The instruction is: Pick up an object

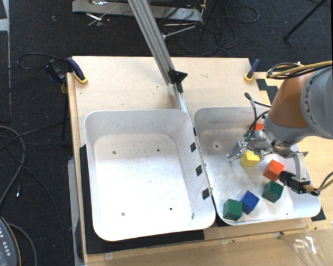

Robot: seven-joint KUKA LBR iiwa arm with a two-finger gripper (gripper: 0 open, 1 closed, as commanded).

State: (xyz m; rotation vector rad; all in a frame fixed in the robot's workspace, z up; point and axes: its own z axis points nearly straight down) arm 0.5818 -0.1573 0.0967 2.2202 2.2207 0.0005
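Gripper (244, 149) in right bin (221, 128) — finger state unclear, yellow block (250, 158) touching just beneath — not visibly held

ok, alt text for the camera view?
A grey-and-orange arm reaches from the right into the right bin, its gripper beside a yellow block. Orange, blue and two green blocks lie nearer the front.

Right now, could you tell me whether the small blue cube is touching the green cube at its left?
Touching: the camera view shows the small blue cube pressed against the green cube, with no gap.
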